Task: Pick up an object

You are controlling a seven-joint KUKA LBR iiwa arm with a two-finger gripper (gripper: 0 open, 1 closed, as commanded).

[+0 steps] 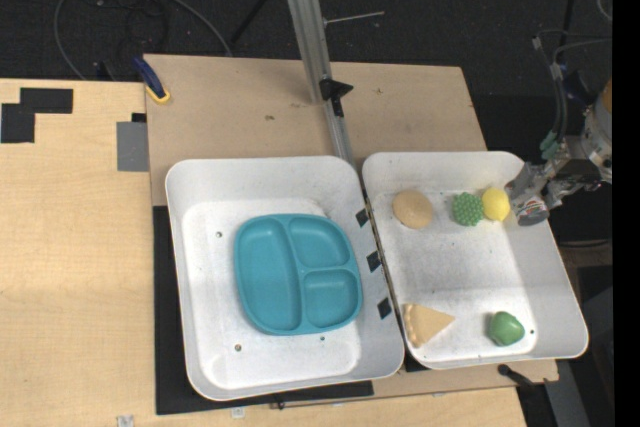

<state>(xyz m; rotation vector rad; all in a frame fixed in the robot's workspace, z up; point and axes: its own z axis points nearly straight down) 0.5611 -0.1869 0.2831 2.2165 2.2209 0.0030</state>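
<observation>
The right bin (540, 260) holds several small objects. A tan round bun (412, 209) lies at its far left, with a bumpy green ball (466, 209) and a yellow ball (496, 204) beside it toward the right. A tan wedge (427, 323) and a green pepper-like piece (507, 328) sit near the front edge. My gripper (533, 198) hovers over the bin's far right rim, just right of the yellow ball. Nothing shows between its fingers.
The left bin (200, 215) carries a teal divided plate (297, 272). A metal post (312, 45) rises behind the gap between the bins. Wooden bench surface extends to the left; cables lie on the dark floor behind.
</observation>
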